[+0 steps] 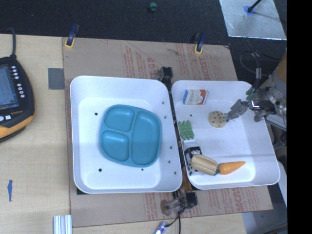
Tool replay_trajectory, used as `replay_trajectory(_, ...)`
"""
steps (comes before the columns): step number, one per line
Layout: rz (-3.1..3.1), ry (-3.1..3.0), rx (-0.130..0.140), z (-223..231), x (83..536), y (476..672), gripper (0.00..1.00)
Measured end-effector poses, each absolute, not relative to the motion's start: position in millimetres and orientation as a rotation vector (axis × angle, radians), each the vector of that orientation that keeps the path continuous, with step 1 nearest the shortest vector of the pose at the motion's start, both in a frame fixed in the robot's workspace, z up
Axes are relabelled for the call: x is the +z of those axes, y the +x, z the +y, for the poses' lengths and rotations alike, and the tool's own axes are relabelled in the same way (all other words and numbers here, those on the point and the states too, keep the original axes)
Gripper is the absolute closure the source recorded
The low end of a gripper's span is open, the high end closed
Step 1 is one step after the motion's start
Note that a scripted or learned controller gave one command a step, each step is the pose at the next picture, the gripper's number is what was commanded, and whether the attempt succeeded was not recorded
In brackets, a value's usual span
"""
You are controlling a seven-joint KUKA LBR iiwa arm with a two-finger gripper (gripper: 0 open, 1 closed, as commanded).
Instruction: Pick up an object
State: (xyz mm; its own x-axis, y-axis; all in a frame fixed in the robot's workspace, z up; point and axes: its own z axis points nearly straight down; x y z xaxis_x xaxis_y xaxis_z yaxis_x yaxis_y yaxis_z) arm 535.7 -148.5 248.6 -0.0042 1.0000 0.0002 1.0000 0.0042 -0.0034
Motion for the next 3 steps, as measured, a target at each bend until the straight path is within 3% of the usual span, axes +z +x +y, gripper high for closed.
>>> replay_trajectory(1, -2.225, -2.21, 0.009, -150, 115, 591.6, 0.0)
replay_trajectory(2, -2.226, -2.214, 0.003, -176, 92, 634.4, 0.0)
replay_trajectory(3, -2.227, -2.216, 0.002, -149, 92, 647.9, 0.0)
